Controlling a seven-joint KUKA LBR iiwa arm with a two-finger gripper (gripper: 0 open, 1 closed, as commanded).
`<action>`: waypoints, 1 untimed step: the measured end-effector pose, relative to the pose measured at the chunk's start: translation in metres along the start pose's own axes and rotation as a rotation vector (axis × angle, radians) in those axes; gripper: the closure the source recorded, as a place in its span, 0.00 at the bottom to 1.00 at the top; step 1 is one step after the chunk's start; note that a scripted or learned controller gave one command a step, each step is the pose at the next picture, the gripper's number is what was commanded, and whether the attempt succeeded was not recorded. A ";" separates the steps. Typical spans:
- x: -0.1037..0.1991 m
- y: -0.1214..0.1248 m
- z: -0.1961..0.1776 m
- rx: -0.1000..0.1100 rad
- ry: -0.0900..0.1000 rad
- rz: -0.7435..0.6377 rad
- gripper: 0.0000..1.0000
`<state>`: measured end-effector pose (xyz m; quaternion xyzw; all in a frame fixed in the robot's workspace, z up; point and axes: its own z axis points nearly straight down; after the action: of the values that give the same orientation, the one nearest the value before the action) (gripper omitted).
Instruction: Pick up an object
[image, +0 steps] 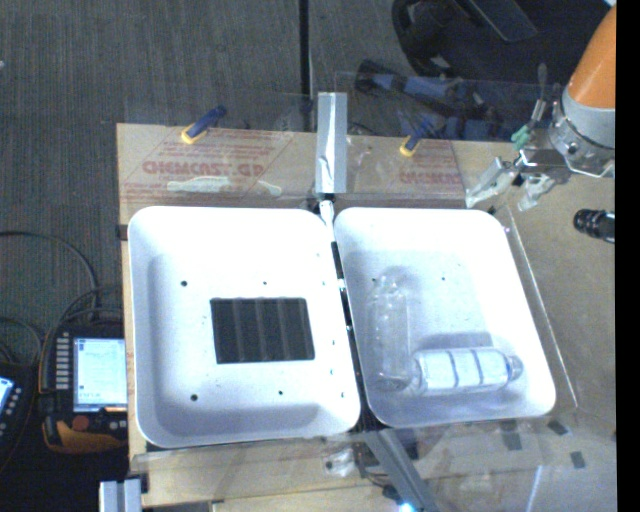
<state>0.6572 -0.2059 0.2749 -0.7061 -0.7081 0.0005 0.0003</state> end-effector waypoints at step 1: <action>-0.015 -0.029 0.100 0.000 0.000 0.188 0.00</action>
<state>0.6281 -0.2213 0.1753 -0.7696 -0.6385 0.0005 0.0006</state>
